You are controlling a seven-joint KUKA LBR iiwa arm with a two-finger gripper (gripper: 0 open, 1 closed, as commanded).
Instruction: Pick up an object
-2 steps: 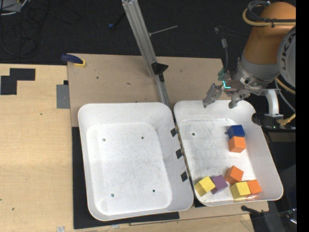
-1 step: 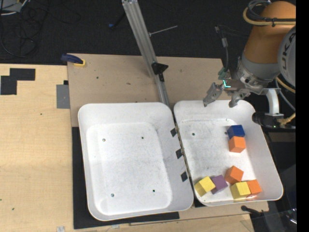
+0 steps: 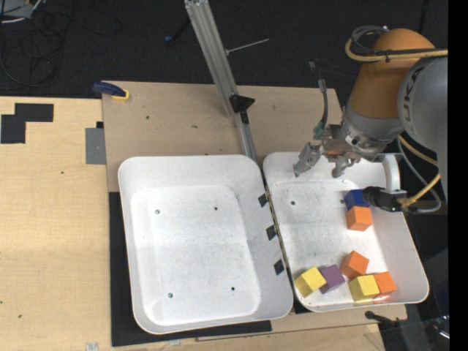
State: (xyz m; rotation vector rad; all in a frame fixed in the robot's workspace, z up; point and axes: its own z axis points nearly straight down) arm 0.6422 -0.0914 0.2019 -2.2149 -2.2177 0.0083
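The jaws are held spread and empty above the far end of the right bin (image 3: pixel 314 218). An orange block (image 3: pixel 359 218) is located just beside a blue block (image 3: pixel 355 197) near the bin's right wall.

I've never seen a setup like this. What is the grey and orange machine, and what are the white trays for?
It is a robot arm, seen by one camera fixed above the bench. The arm comes in from the right. Its gripper, a two-fingered hand, is open and holds nothing, poised above the far end of the right bin. In that bin lie a blue block, a purple block, orange blocks and yellow blocks. The left bin sits alongside. The job: pick one up.
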